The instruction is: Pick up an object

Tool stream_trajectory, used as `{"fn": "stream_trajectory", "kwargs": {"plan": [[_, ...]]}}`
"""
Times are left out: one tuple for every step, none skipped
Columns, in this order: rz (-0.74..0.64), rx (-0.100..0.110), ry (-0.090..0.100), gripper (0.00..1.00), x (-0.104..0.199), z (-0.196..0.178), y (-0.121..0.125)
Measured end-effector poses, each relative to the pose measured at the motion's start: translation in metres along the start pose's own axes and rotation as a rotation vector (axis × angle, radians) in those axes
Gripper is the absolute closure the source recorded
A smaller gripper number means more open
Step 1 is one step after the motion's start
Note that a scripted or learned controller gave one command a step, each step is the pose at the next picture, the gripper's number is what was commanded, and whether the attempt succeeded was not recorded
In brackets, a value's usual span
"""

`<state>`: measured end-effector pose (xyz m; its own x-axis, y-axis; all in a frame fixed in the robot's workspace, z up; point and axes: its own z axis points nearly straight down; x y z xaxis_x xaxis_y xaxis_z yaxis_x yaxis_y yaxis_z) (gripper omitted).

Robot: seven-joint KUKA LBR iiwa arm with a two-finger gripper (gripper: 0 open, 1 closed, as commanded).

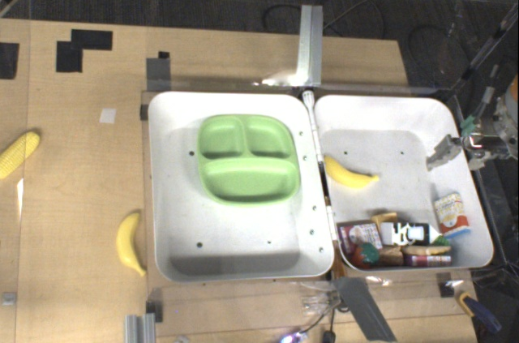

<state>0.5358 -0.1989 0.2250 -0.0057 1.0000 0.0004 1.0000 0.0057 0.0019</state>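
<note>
The gripper (444, 152) sits at the right wall of the right bin (381, 110), low over its floor; whether its fingers are spread or closed cannot be told, and nothing shows between them. Measured from the gripper, a banana (350, 174) lies well to the left on the bin floor, close to the wall shared with the left bin (174, 126). A small carton (451, 212) lies just below the gripper, and a heap of packets (393, 240) lines the near wall below and left of it. Far to the left, a green divided plate (247, 157) rests in the left bin. Beyond it, on the bench (73, 195), lie a second banana (130, 242) and a corn cob (18, 154).
</note>
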Motion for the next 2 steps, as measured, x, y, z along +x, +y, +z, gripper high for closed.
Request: {"fn": "stream_trajectory", "kwargs": {"plan": [[-0.062,-0.002,0.000,0.00,0.100,0.133,0.009],[-0.122,-0.011,-0.002,0.00,0.098,0.135,0.063]]}}
